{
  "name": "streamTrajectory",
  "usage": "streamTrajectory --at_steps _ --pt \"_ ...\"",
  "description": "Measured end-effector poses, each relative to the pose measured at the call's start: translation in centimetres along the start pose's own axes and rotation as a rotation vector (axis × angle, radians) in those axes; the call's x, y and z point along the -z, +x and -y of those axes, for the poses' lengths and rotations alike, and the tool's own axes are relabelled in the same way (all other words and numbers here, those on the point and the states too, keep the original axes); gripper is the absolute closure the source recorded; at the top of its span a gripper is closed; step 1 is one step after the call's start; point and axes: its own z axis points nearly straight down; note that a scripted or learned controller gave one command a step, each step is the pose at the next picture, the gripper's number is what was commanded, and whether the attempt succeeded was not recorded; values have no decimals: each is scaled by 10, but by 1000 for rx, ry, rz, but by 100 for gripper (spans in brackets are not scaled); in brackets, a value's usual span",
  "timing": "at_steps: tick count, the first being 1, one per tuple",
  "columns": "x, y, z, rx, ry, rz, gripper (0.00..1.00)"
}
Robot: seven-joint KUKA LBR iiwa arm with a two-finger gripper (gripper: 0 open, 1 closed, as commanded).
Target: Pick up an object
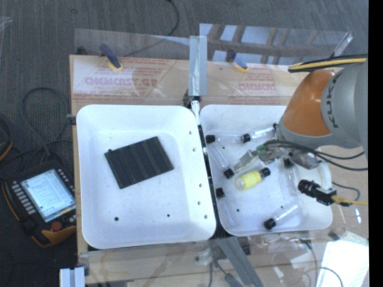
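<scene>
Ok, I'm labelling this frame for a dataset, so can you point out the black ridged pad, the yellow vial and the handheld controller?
black ridged pad (139, 161), camera view, middle of its ridged top, in the left bin.
yellow vial (249, 179), camera view, middle of its yellow body, in the right bin.
handheld controller (43, 194), camera view, on its lit screen, left of the bench.

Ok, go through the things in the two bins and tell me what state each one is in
Black ridged mat: lying flat in the left bin, turned at an angle.
Yellow vial: on its side in the right bin.
Clear vials with black caps: scattered on their sides, caps on.
Claw: low over the right bin, above the vials.
</scene>
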Motion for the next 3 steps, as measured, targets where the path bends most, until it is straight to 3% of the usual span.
streamTrajectory --at_steps 1,2,3 --pt "-9 -6 41 26 1 0 0" --pt "1 -6 40 25 -3 1 100" --pt "101 64 -38 63 16 -9 100"
